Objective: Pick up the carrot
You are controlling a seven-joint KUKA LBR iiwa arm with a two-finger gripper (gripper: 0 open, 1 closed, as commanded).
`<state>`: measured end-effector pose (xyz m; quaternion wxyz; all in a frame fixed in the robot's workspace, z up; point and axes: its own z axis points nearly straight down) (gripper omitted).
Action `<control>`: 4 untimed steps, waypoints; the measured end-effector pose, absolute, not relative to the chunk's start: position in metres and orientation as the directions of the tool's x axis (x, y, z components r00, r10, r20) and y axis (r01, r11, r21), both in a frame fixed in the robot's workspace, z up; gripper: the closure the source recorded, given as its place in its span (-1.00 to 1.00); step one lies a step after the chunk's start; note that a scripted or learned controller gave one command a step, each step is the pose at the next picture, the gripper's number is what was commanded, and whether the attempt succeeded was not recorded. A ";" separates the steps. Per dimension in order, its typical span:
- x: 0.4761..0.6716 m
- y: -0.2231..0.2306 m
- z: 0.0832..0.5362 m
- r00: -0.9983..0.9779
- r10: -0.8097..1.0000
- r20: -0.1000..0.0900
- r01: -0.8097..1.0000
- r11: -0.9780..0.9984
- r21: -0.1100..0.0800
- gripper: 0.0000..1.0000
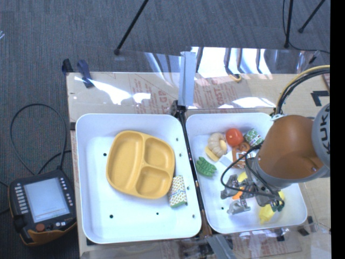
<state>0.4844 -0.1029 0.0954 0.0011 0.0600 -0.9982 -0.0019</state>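
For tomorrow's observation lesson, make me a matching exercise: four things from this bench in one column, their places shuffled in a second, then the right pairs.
Things:
1. plate
2. tomato
3. packet
4. claw

Places:
A. right bin, near its far edge
B. left bin, against the plate's near right corner
C. right bin, low over the toys near its middle
D. left bin, middle

Pairs: 1-D, 2-A, 3-B, 4-C

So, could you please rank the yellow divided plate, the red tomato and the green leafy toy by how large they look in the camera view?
Largest to smallest:
1. yellow divided plate, by far
2. green leafy toy
3. red tomato
The last two look close in size, so their order is unsure.
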 end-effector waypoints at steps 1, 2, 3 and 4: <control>0.497 -0.039 0.188 -0.991 -0.136 -0.004 -0.136 0.991 0.001 1.00; 0.502 -0.084 0.132 -0.935 -0.356 0.001 -0.356 0.935 0.003 1.00; 0.536 -0.092 0.236 -0.886 -0.464 -0.007 -0.464 0.886 -0.002 1.00; 0.481 -0.148 0.097 -0.872 -0.490 0.006 -0.490 0.872 0.010 1.00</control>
